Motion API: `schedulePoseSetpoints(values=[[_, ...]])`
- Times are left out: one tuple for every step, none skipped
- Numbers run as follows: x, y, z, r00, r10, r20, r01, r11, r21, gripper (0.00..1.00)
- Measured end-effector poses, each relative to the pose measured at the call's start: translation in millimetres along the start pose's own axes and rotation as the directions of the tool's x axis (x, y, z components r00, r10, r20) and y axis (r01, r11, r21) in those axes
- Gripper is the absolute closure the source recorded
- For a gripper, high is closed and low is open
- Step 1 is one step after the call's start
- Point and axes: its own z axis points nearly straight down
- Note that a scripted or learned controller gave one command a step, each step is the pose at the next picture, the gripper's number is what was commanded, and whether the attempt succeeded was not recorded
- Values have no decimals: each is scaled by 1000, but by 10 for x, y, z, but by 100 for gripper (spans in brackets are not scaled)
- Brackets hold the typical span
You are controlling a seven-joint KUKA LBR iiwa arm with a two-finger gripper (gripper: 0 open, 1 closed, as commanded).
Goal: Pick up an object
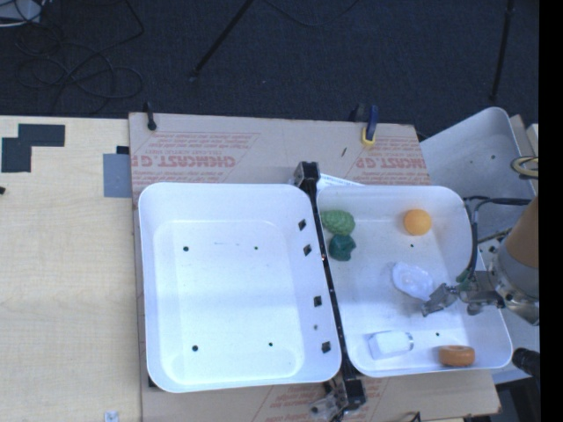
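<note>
Five objects [417, 222] lie beside the gripper [437, 301].

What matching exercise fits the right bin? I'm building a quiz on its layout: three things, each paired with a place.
Things:
1. orange ball
2. green lump
3. orange disc

Places:
A. near corner, by the right wall
B. far end, against the divider
C. far end, toward the right wall

Pairs: 1-C, 2-B, 3-A
</note>
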Motion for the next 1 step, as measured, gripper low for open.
schedulePoseSetpoints(values=[[0, 0, 0, 1000, 0, 0, 0, 1000, 0, 0]])
